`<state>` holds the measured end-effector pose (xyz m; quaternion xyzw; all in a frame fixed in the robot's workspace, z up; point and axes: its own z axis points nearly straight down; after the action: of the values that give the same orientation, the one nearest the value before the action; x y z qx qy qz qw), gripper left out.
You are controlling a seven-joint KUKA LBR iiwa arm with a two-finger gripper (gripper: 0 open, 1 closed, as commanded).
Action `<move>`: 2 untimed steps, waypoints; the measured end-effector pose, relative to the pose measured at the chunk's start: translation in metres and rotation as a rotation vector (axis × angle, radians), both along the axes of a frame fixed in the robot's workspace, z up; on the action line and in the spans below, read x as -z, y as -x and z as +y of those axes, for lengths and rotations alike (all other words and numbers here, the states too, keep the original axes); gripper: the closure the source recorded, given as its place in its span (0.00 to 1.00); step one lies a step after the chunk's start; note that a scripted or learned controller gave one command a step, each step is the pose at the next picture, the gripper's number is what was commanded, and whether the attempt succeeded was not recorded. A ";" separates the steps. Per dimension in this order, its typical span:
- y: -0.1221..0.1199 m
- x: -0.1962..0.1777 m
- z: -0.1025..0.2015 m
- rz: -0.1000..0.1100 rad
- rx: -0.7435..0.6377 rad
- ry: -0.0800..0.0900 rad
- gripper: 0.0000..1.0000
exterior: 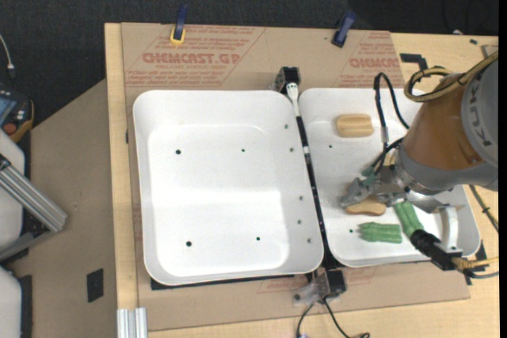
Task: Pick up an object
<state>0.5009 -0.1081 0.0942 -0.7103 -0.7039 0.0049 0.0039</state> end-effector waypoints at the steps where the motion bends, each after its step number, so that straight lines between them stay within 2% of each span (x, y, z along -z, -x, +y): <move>1: -0.060 -0.096 0.049 -0.026 -0.017 -0.001 1.00; 2: -0.015 -0.090 0.136 -0.008 -0.018 -0.007 1.00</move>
<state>0.5154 0.0276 0.1841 -0.7039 -0.7103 -0.0002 0.0036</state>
